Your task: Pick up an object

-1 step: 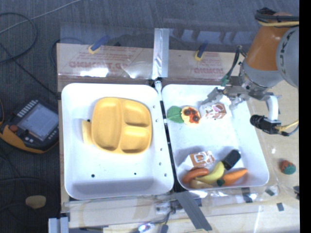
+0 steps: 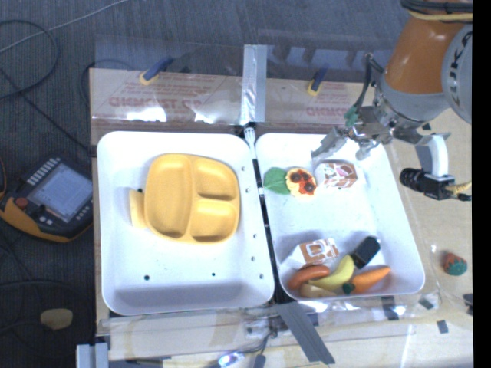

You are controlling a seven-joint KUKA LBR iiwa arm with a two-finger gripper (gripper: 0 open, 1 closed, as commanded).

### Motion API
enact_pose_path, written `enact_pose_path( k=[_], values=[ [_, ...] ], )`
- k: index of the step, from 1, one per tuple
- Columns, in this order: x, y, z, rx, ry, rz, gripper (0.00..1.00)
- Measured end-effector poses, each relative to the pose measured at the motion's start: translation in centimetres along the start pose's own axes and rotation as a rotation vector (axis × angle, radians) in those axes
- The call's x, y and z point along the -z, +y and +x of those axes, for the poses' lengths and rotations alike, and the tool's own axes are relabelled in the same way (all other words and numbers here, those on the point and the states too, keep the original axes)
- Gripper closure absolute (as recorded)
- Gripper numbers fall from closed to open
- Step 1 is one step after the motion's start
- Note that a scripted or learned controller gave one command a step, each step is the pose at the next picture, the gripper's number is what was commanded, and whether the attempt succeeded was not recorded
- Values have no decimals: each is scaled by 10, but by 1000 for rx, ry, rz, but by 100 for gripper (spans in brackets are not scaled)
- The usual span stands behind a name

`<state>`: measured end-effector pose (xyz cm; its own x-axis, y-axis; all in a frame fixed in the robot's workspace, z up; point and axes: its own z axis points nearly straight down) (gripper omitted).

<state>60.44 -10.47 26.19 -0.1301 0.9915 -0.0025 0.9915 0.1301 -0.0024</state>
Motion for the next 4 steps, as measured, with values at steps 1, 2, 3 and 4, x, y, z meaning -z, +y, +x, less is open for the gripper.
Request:
enact_pose_path(
  k=[1,2,3,4],
  values=[
    [-151,-2,-94,-24,0,2,0],
    [-121,-40,-54,-11,1,1,0],
    [-174,26,-65,-103,1,-1,0],
    [-165,28,-65,-100,-3,-6,100]
  ],
)
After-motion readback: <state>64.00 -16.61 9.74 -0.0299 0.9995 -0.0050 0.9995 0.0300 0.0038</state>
